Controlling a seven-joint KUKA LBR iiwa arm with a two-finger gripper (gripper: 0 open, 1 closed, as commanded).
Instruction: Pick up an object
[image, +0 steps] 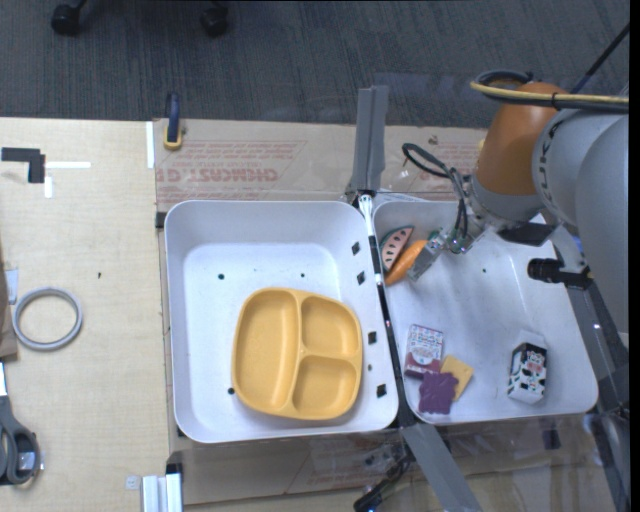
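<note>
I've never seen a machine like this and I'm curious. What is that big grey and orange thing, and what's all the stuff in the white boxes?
That is a robot arm. The camera hangs above the bench and looks down at a slant, and the arm reaches in from the right. At its tip is a gripper, a hand with two fingers. It hangs low in the right bin, next to an orange carrot-shaped toy and a watermelon-slice toy. I can't tell whether it holds anything. That bin also has a small printed box, a purple piece, a yellow piece and a black-and-white cow-patterned carton. The left bin holds a yellow divided plate.
</note>
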